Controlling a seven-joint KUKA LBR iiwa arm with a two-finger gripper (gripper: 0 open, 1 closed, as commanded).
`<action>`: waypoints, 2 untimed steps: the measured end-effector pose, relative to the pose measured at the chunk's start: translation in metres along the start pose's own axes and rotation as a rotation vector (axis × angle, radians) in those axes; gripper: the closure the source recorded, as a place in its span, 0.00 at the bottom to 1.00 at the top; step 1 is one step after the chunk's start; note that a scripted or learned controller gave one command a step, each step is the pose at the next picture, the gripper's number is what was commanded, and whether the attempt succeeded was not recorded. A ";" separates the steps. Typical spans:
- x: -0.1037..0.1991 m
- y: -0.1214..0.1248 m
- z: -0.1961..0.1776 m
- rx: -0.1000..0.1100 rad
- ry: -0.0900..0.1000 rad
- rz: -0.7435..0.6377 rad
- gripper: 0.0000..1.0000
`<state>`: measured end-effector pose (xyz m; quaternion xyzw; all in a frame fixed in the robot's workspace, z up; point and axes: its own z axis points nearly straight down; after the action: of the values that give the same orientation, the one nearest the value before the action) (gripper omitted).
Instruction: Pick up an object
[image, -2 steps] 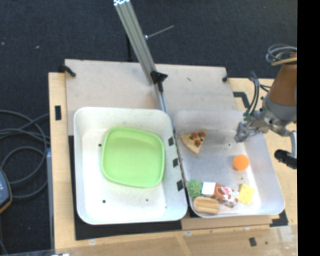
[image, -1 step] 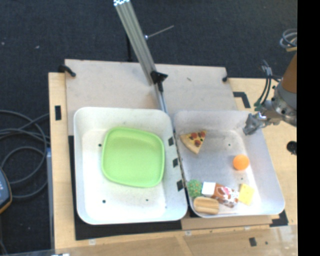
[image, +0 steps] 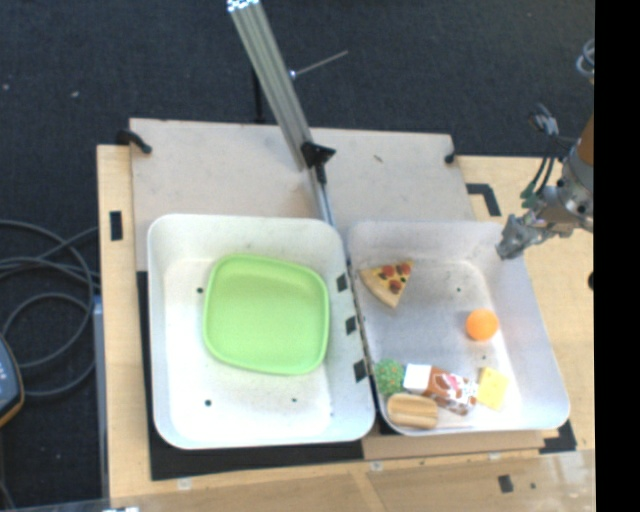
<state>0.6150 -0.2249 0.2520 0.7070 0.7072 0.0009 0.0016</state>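
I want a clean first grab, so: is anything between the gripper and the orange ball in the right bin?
Nothing visible. The gripper sits at the right white bin's upper right corner, and bare bin floor runs from there down to the small orange ball, which lies apart from the other items.
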 end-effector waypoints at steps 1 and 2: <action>0.061 -0.002 0.001 0.002 0.001 -0.004 1.00; 0.117 -0.005 -0.005 0.002 0.002 -0.004 1.00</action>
<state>0.6099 -0.1082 0.2564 0.7057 0.7085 0.0010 0.0004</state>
